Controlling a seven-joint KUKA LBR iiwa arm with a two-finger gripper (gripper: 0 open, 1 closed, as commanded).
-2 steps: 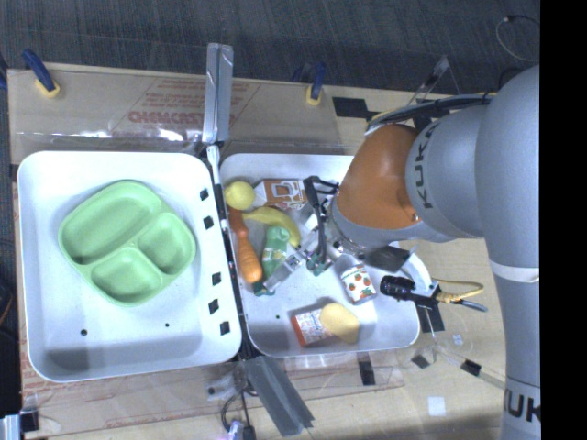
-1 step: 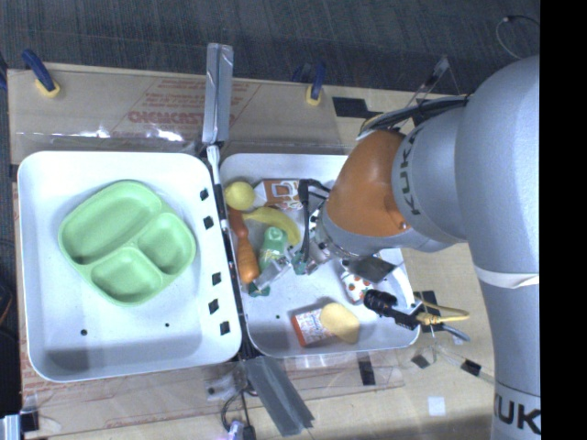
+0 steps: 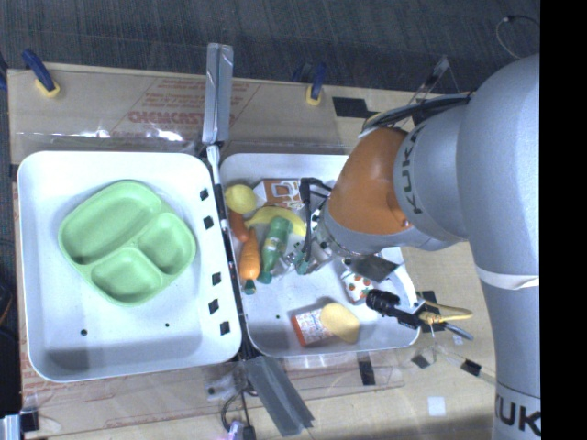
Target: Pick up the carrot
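- We see the arm (image 3: pixel 459 181) reaching over the right bin (image 3: pixel 275 342), its orange band above the toys.
- The left bin (image 3: pixel 37 337) holds a green divided plate (image 3: pixel 128 238).
- The carrot (image 3: pixel 249 257) lies by the right bin's left wall, just beside a green bottle (image 3: pixel 272 246), below a lemon (image 3: pixel 240 198).
- The gripper (image 3: pixel 305 257) sits low near the bottle; we cannot tell how it is set.

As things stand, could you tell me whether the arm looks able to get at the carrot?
Probably yes: the carrot lies uncovered in the right bin, near its left wall. The green bottle lies close beside it, so the fingers have little room on that side.
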